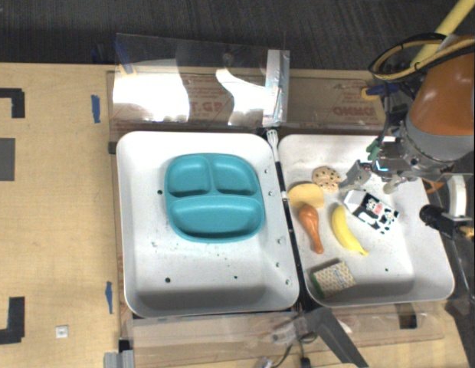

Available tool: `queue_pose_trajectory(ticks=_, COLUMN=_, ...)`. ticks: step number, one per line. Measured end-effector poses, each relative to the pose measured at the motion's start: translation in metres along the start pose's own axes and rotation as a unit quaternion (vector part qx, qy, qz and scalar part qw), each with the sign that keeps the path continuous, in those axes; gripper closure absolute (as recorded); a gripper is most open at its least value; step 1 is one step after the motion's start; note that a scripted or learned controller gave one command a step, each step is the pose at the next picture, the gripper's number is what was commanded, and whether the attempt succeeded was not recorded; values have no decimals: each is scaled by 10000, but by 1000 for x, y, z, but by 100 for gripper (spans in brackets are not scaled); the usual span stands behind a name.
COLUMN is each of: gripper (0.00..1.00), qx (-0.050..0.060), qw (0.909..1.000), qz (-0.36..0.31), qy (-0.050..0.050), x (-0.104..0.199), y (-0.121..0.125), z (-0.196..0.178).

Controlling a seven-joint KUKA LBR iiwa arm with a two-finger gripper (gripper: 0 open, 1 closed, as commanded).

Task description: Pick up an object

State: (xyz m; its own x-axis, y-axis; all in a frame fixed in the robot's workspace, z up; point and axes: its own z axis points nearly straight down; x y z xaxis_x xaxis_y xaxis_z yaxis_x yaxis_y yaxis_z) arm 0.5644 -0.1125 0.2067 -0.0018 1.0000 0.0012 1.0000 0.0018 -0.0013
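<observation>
Banana [348, 231] lying lower left of the gripper [373, 171], long axis slanting down toward lower right; gripper hovering above, fingers spread, gripping nothing.

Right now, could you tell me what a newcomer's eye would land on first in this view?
Probably the teal divided tray, lying alone in the left bin. Next comes the arm's orange band at the right edge, above the right bin, where a banana, a cookie and a black-and-white patterned block lie clustered.
</observation>
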Motion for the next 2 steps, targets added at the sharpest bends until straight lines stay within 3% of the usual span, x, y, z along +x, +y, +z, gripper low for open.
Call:
queue_pose_trajectory(ticks=1, gripper=0, qx=-11, qw=9930, qz=1182, qy=-4, x=-1, y=57, z=0)
queue_pose_trajectory(ticks=2, gripper=0, qx=38, qw=9962, qz=872, qy=2, x=1, y=-88, z=111)
